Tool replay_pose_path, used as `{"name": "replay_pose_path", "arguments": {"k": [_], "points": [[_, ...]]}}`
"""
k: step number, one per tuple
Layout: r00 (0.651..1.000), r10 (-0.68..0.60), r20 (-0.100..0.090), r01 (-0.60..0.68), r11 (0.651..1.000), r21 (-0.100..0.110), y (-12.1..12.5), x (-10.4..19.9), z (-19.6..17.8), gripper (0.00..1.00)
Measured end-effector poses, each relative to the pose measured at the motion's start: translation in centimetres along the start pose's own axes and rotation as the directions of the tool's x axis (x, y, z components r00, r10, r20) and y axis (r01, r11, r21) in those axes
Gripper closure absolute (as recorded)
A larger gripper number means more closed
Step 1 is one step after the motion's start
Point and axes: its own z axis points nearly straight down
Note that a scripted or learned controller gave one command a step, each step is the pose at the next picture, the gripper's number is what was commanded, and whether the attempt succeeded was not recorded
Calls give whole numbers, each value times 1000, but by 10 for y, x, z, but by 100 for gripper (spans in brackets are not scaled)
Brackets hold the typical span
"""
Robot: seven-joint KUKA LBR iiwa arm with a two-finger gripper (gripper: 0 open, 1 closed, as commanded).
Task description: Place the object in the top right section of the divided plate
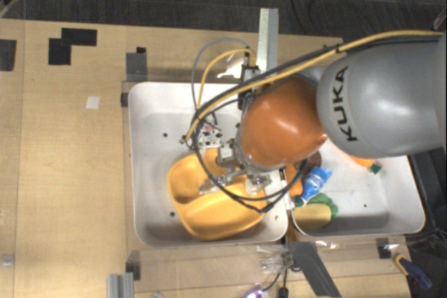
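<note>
A yellow divided plate [209, 209] lies in the front part of the left white bin [150, 150]. The arm's orange band and wrist hang over the plate's back right part and hide its top right section. My gripper [234, 178] sits low over the plate, mostly covered by the wrist and looping cables. I cannot make out any object at the gripper.
The right bin [398, 213] holds a blue packet [316, 181], a yellow and green item [318, 209] near its front left corner, and an orange piece [360, 162] with a small green bit beside it. The grey arm covers that bin's back part.
</note>
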Motion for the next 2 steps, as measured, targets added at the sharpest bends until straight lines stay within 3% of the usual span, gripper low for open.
{"name": "replay_pose_path", "arguments": {"k": [1,2], "points": [[972,-233,3,233,972,-34,10,-46,5,0],[988,152,-5,-152,988,-35,14,-16,4,0]]}}
